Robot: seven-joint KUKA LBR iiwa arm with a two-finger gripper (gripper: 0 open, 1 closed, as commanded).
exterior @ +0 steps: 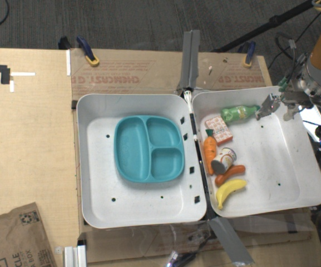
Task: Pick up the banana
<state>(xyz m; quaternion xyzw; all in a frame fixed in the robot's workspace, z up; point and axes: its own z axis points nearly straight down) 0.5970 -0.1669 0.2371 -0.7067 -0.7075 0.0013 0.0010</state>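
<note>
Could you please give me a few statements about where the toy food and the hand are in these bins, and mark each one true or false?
1. The banana lies in the right bin. True.
2. The teal plate sits in the same bin as the banana. False: it is in the left bin.
3. The hand holds the banana. False: it is near the right bin's far edge, beside the green bottle, well apart from the banana.
4. The carrot lies farther from the camera than the banana, near the divider. True.
5. The banana is the item nearest the right bin's front edge. True.
</note>
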